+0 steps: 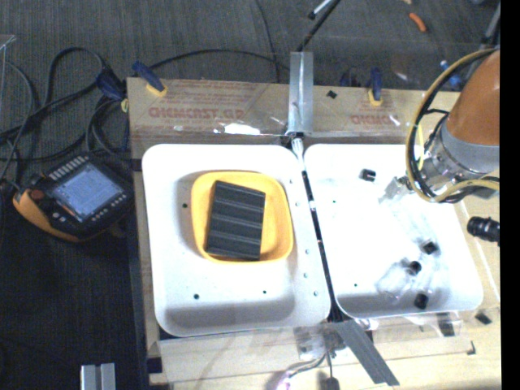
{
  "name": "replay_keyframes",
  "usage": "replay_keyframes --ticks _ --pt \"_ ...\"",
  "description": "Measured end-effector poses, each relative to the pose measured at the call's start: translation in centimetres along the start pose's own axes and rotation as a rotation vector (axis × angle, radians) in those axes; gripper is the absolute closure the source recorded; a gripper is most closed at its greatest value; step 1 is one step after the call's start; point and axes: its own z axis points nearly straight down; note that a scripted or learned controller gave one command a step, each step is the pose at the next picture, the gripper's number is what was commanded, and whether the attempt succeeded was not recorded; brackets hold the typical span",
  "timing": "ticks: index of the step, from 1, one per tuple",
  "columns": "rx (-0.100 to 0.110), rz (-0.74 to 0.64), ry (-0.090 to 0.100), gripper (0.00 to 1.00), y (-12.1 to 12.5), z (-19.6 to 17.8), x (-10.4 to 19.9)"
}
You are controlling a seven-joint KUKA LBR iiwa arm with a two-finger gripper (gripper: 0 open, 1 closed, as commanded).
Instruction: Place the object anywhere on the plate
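Note:
A dark grey ribbed rectangular block (236, 218) lies flat on the yellow plate (280, 226) in the left bin (166, 242). It covers most of the plate's middle, tilted slightly. The arm's orange band and grey wrist (467, 140) hang over the right edge of the right bin (349, 218). Below the wrist, my gripper (414, 258) appears as a faint blur over the right bin's near right part, far from the plate and the block. Nothing is visibly held in it.
A few small black bits (367, 174) lie on the right bin's floor. A teach pendant (77, 197) with cables sits on the floor to the left. Clamps and a cardboard strip (211, 112) line the bench's back edge.

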Motion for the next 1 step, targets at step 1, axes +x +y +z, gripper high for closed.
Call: replay_keyframes --ticks 1 --pt "0.0 0.0 0.0 0.0 0.0 0.0 0.0"
